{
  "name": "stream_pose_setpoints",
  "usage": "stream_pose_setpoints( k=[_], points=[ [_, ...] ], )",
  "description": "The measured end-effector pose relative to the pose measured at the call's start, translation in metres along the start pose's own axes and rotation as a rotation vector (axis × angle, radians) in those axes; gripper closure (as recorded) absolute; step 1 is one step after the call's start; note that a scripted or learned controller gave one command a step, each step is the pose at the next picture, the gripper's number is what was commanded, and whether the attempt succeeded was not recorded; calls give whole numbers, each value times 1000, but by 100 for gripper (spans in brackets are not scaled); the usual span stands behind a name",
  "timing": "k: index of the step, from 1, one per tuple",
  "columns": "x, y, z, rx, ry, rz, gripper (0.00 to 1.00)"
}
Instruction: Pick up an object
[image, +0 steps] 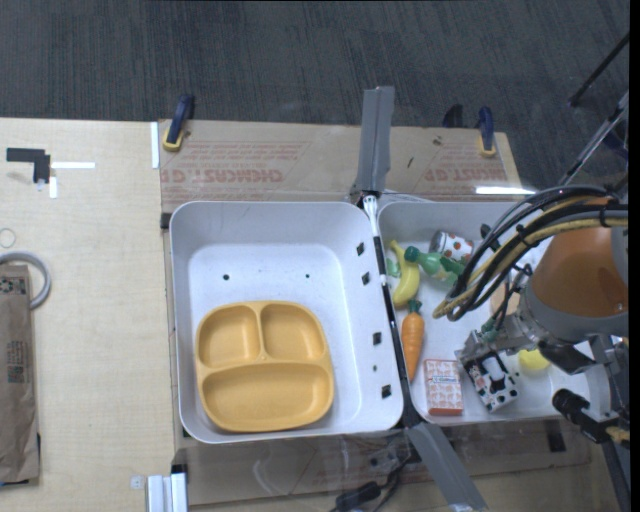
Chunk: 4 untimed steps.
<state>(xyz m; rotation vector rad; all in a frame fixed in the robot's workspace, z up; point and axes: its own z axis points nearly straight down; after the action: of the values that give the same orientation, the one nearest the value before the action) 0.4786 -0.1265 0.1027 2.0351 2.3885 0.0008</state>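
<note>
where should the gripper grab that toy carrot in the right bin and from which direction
Probably across the carrot's thick orange upper body, just below its green top, coming straight down. It lies flat, lengthwise along the right bin's left wall, tapering toward the near end, so the fingers should close across its width. The wall side looks tight.

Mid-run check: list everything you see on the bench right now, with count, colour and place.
bins: two, white, side by side
divided plate: one, yellow, left bin
banana: one, yellow, right bin near the divider
carrot: one, orange, below the banana
green toy: one, right bin top
small box: one, red and white, right bin bottom
clamps: two, blue and yellow, cardboard's back edge
gripper: one, over the right bin
</note>
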Motion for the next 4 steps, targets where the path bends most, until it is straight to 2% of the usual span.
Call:
stream_pose_setpoints(
  k=[1, 2, 3, 4],
  points=[
    [0, 0, 0, 0, 0, 0, 0],
    [-1, -1, -8, 2, 0, 3, 100],
    [17, 57, -142, 5, 0, 20, 100],
    [16, 7, -219, 5, 1, -110, 100]
  ],
)
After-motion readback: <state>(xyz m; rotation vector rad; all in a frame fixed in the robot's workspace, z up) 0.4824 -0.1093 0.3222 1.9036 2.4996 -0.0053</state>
